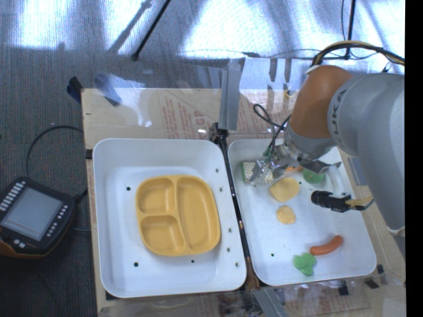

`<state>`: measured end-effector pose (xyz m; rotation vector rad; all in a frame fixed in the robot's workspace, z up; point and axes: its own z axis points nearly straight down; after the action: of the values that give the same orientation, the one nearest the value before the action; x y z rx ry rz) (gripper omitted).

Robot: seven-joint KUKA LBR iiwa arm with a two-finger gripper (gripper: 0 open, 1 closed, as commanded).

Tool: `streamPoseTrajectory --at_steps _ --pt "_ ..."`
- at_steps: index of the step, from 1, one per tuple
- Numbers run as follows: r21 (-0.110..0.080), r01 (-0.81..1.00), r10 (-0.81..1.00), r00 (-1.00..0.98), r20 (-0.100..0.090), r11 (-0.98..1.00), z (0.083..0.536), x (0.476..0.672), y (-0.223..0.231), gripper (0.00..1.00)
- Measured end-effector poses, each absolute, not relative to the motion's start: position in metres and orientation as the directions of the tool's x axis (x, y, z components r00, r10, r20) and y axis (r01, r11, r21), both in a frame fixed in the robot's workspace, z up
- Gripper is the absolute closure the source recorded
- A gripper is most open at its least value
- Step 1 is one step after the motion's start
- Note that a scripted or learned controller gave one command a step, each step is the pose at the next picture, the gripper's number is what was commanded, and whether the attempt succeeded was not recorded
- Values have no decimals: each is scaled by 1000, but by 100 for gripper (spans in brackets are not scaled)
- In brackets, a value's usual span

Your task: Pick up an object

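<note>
Nearest the camera, in the right bin [370,259], a green floret [305,263] lies close to the front wall, with a sausage [326,245] just beyond it. Further in sits a small yellow piece [285,214], and past that a large yellow piece [285,189], flat on the bin floor. The left bin [112,243] holds a yellow divided plate [177,214], and a handheld controller [30,216] rests on the floor off the surface's [165,114] edge.

The gripper [272,172] hangs low over the far part of the right bin, just beyond the large yellow piece. A checkered piece [250,171] sits just beside it toward the divider between the bins, and a green lump [313,176] sits on its other side, partly under the arm [357,111]. Whether the gripper is released or clenched I cannot tell, and nothing can be seen caught in it. The likely target is one of those three things crowded round it.

That crowding looks like the main hazard. A close here could nudge a neighbour aside or pinch two things at once. The large yellow piece looks thin and flat, so it may slide out rather than lift. The checkered piece lies near the divider wall, so a reach for it risks scraping that wall.
</note>
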<state>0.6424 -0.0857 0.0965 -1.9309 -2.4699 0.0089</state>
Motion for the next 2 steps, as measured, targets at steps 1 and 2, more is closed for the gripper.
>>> streamPoseTrajectory --at_steps 1,2 --pt "6 995 995 -104 0 104 191 646 -35 100" --pt "-2 995 995 -103 0 103 187 644 -36 0"
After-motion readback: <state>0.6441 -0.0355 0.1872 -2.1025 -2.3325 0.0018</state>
